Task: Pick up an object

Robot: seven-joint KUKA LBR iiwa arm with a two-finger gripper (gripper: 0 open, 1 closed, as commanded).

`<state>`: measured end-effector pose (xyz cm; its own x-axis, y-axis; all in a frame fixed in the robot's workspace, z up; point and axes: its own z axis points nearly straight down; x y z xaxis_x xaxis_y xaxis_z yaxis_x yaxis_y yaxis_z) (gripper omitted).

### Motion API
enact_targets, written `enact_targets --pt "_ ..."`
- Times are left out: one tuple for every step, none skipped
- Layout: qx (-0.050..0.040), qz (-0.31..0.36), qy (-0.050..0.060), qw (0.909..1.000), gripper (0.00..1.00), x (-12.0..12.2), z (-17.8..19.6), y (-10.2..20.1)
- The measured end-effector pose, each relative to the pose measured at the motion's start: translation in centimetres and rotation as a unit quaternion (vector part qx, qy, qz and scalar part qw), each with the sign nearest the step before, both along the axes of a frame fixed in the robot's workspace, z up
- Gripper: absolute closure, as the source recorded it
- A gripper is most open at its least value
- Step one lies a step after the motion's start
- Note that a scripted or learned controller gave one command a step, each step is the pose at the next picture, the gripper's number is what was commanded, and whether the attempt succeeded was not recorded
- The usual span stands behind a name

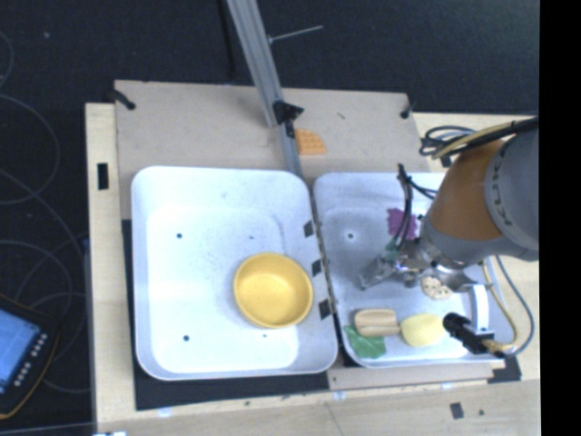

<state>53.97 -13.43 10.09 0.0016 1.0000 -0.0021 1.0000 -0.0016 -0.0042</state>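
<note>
In the camera view the grey arm with its orange band [463,193] reaches in over the right-hand bin [349,203], and its gripper [386,269] hangs low above that bin's floor, near the middle. The metal fingers [370,275] point toward the divider between the two bins, and they look slightly parted with nothing between them, though the wrist's shadow and the blur there make that a fair guess rather than a certainty; I would call them released and not grasping anything. No object has been lifted, so the task looks to be at the approach stage, with the closing and the raising both left to do. The candidates lie mostly below the fingers, toward the bin's near wall: a tan block-shaped piece [375,322] just beneath them, a green scrap [364,342] touching that block's lower side, and a yellow lemon-like object [423,331] just beside the block, further back under the wrist. A small beige piece with holes [436,287] sits close behind the fingers, partly under the arm, and a purple item [398,220] lies above them, beside a black cable. Well apart from the fingers, across the divider, a yellow bowl [272,290] rests upright in the left-hand bin [182,207]. Which of these the program means to take cannot be told from here; the fingers hover over bare floor and touch none of them.
</note>
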Motion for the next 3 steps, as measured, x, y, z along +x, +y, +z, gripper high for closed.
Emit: enact_targets --pt "0.0010 -0.003 -0.004 1.0000 1.00 0.2 1.4 0.0" --pt "0.0004 0.003 -0.006 1.0000 1.00 1.4 7.2 -0.1" --pt "0.0005 0.003 -0.006 1.0000 1.00 1.9 11.6 -0.1"
